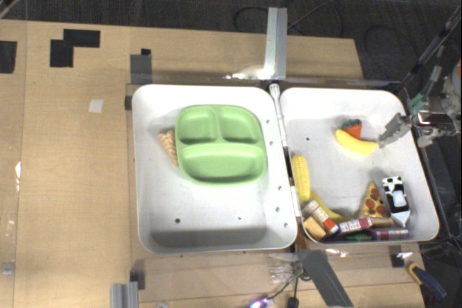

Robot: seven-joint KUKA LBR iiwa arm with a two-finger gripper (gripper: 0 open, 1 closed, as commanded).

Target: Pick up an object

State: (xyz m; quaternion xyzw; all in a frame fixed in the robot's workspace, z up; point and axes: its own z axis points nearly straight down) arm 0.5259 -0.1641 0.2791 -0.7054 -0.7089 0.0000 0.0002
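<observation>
Green tray (219, 143), yellow banana (356, 144), white bins (148, 177)

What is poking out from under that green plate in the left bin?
Something tan and grainy shows at the left edge of the green divided plate. Most of it is covered by the plate, so I cannot tell what it is.

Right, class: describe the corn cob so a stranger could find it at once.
Start at the right-hand white bin. Follow its left wall, beside the divider between the bins, to about halfway down, where the corn cob lies lengthwise. It is yellow like the banana further up, but straight and knobbly, not smooth and curved.
</observation>
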